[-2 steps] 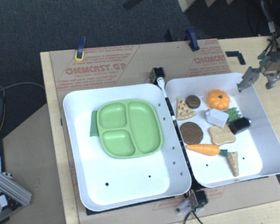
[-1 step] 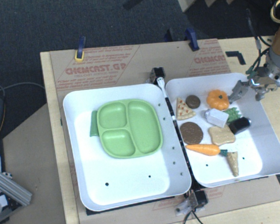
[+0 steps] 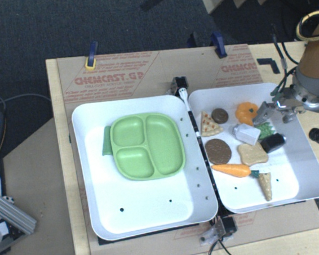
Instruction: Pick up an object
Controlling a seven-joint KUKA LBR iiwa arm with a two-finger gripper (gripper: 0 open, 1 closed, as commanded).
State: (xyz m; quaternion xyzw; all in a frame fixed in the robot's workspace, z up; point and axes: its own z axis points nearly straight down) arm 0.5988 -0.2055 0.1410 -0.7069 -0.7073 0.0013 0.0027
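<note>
Nothing lifted yet: tool (image 3: 276,112) at right of frame, low over right bin (image 3: 307,185), grip state impossible to tell; toy food, carrot (image 3: 232,170) included, lying there ungrasped.

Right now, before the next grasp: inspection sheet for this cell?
Surface: cardboard-covered bench bearing left bin and right bin.
Job's things: in right bin, pizza slice, two brown discs, orange, carrot, toast, cone, white block.
Clutter: green divided plate in left bin.
Grippers: gripper over right bin's far side.
Cables: wires at bench's near edge.
Surroundings: dark carpet.
</note>
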